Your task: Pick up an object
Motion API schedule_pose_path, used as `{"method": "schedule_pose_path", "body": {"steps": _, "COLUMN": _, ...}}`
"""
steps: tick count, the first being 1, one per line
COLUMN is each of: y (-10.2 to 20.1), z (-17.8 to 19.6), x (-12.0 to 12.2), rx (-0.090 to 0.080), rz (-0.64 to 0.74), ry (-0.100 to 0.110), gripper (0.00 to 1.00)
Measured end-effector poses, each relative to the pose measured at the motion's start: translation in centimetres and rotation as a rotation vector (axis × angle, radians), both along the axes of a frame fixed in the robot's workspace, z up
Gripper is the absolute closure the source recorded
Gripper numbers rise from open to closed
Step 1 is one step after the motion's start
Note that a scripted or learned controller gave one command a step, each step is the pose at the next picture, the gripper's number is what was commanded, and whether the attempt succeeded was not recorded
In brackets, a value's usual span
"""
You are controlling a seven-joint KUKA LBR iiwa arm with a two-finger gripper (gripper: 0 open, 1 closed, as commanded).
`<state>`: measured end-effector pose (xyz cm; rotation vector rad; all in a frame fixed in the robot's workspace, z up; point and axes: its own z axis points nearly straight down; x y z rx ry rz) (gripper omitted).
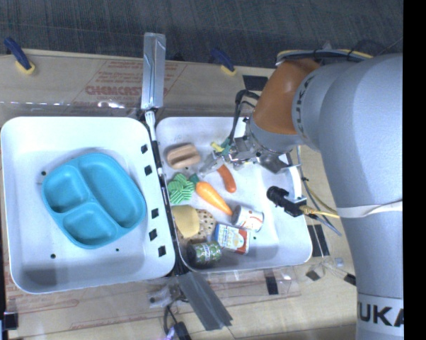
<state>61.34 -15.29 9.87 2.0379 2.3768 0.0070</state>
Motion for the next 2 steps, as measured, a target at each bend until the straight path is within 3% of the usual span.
{"method": "schedule_pose_path", "body": {"steps": 1, "y": 0.2, "z": 0.5, "x": -0.3, "rx": 0.003, "rz": 0.004, "ry": 0.011, "gripper": 1.0}}
{"method": "schedule_pose_path", "body": {"steps": 2, "y": 7.0, "z": 11.3, "x": 3.2, "rx": 0.005, "rz": -0.084, "ry": 0.003, "gripper": 1.0}}
